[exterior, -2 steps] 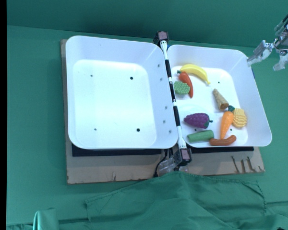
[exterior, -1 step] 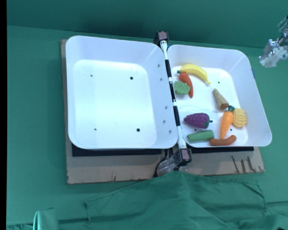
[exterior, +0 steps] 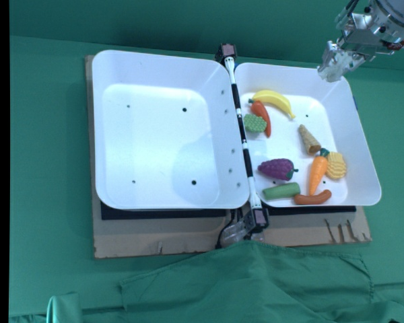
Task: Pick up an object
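Note:
My gripper (exterior: 332, 68) hangs above the far right corner of the right bin (exterior: 358, 123), high over the toys and apart from them. The right bin holds a yellow banana (exterior: 274, 101), a red chilli (exterior: 262, 116), a green leafy piece (exterior: 254, 123), a tan cone (exterior: 309, 139), purple grapes (exterior: 277, 168), an orange carrot (exterior: 316, 172), a yellow corn piece (exterior: 337, 165), a green cucumber (exterior: 281, 191) and an orange sausage (exterior: 313, 197).
The left bin (exterior: 114, 66) is bare white with a few small dots. A black-and-white divider bar (exterior: 241, 133) runs between the bins. Cardboard (exterior: 155, 237) lies under both, and green cloth (exterior: 256, 281) bunches at the front.

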Tool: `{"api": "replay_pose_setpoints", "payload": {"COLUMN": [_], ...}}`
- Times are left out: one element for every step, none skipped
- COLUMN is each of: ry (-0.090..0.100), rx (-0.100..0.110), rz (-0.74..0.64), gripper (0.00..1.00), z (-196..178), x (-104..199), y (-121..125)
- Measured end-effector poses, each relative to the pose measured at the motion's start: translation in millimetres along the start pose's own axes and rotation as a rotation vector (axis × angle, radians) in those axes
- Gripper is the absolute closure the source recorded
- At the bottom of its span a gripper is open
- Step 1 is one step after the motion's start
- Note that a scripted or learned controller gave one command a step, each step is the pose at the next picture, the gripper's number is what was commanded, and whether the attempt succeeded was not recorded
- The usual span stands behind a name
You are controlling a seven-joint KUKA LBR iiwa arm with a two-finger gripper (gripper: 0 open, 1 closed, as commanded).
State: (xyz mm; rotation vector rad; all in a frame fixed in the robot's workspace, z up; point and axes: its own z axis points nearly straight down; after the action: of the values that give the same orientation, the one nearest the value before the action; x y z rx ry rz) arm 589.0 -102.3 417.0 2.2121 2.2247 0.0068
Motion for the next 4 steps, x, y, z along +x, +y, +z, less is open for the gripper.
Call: {"api": "replay_pose_setpoints", "payload": {"ry": [0.002, -0.001, 0.0, -0.005], "rx": [0.009, 0.012, 0.013, -0.008], "rz": [0.001, 0.015, 0.017, 0.006], "gripper": [1.0, 1.0, 1.0, 1.0], "z": [56, 142, 219, 232], "x": [74, 31, -24, 2], "y": [-14, -50, -96, -24]}}
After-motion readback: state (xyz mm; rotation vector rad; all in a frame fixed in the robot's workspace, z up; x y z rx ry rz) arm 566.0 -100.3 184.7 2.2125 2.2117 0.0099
